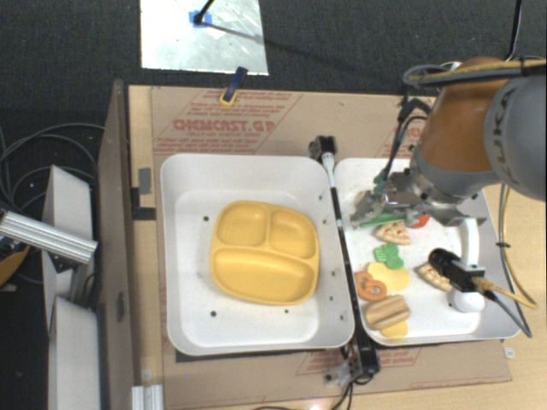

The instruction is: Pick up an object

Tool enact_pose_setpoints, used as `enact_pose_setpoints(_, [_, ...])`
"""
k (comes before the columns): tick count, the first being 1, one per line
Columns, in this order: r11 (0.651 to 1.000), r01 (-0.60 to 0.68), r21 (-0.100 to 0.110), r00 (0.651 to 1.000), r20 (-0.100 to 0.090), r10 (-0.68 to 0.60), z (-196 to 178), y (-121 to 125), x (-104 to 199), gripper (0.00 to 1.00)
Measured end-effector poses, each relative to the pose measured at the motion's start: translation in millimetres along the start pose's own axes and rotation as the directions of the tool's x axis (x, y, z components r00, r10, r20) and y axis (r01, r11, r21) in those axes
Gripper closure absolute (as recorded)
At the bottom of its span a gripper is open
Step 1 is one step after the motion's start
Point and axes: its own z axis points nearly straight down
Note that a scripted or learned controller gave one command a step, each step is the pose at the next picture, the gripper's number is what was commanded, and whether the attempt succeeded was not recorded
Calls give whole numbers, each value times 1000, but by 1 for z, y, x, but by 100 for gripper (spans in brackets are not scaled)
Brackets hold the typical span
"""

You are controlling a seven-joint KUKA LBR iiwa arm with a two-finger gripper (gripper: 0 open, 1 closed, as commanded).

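Note:
My gripper (373, 207) hangs low over the far left part of the right bin (427, 330), under the grey arm with its orange band. Just below it lie a long green toy piece (377, 221), a pizza slice (394, 233) and a small red piece (418, 221). Further forward in the same bin are a green leafy piece (387, 254), a yellow piece (397, 278), an orange ring-shaped piece (373, 287) and a brown bread-like roll (386, 311). Nothing shows as held.
The left bin (188, 229) holds a yellow divided plate (263, 252). A ridge between the two bins (340, 246) runs close to the gripper's left side. Cardboard (256, 118) lies behind the bins.

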Motion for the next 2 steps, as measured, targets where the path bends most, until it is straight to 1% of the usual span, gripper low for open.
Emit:
enact_pose_setpoints(1, [1000,2,-1,1000,0,-2,-19,-11,41,100])
enact_pose_setpoints(2, [1000,0,0,1000,0,0,-20,-9,65,100])
